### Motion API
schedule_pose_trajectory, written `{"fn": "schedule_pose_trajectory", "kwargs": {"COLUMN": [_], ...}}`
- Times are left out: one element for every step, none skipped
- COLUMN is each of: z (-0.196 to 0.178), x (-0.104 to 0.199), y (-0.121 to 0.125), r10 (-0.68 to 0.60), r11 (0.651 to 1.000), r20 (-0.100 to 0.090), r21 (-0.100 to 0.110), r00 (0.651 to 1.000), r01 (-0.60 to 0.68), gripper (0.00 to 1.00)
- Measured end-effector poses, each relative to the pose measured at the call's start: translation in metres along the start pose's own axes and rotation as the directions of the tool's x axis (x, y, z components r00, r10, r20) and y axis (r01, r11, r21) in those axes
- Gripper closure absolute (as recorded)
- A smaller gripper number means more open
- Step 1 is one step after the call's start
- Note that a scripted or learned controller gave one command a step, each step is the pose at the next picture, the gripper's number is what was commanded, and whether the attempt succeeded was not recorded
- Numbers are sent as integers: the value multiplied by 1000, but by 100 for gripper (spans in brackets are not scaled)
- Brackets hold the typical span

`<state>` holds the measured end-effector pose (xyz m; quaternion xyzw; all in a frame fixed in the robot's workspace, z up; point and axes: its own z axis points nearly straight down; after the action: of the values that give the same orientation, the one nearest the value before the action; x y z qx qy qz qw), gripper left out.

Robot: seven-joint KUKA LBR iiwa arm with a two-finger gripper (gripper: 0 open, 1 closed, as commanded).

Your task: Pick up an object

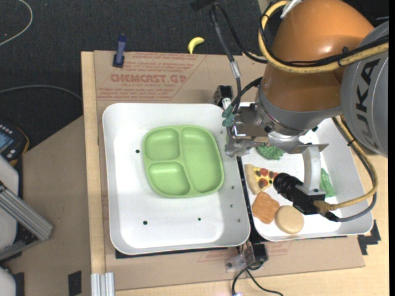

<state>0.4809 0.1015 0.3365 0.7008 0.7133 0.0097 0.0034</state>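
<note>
The right bin (345,227) holds toy foods. A pizza slice (262,177) lies by its left wall, an orange-brown piece (265,207) sits below it, and a round beige bun (289,219) rests at the front. A green leafy piece (270,152) peeks out from under the wrist, and another green piece (326,182) lies further right. My gripper (274,142) hangs over the back half of this bin, mostly hidden beneath the orange and grey wrist. The leafy piece lies just below it; I cannot tell whether they touch.
The left bin (123,165) bears a green divided plate (182,160). Both bins rest on a brown board (148,73). A blue clip (119,51) sits at the board's far edge, and a small yellow object (195,43) lies beyond it. The arm covers the right bin's back.
</note>
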Motion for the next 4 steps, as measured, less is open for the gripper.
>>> {"fn": "schedule_pose_trajectory", "kwargs": {"z": [-162, 44, -187, -77], "x": [1, 24, 124, 88], "y": [2, -5, 4, 0], "r10": [14, 18, 8, 22], "r11": [1000, 999, 1000, 999], "r20": [3, 14, -2, 15], "r21": [-3, 37, 1, 30], "r00": [1000, 1000, 1000, 1000], "r01": [-14, -18, -8, -22], "gripper": [100, 100, 100, 100]}}
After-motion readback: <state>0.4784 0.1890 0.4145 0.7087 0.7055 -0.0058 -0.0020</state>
